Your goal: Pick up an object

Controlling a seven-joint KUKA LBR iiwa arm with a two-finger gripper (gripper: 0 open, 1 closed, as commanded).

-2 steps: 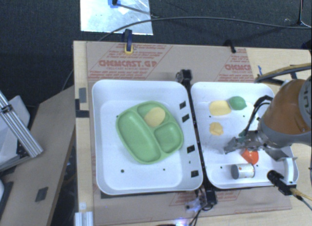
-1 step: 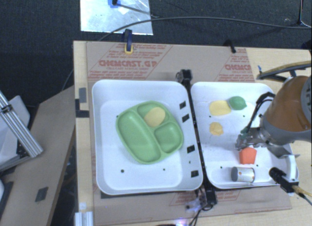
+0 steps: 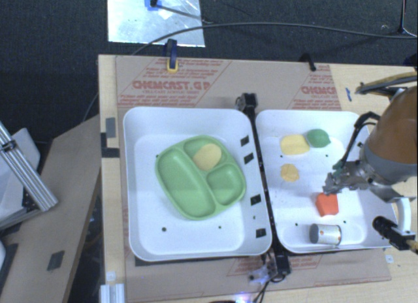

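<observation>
I see the gripper (image 3: 334,184) low over the right bin (image 3: 274,184), just above an orange block (image 3: 328,204) (touching or not, I cannot tell). Whether it grips anything I cannot tell either. A metal can (image 3: 325,233) lies near the block; a green tray (image 3: 196,181) sits in the left bin (image 3: 140,164).

green divided plate (image 3: 196,181), yellow lump (image 3: 208,156), orange block (image 3: 328,204), silver can (image 3: 325,234), white bins (image 3: 140,164)

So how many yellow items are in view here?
3. One sits in the green tray in the left bin. Two lie in the right bin: a larger and a smaller. The arm may hide more.
</observation>
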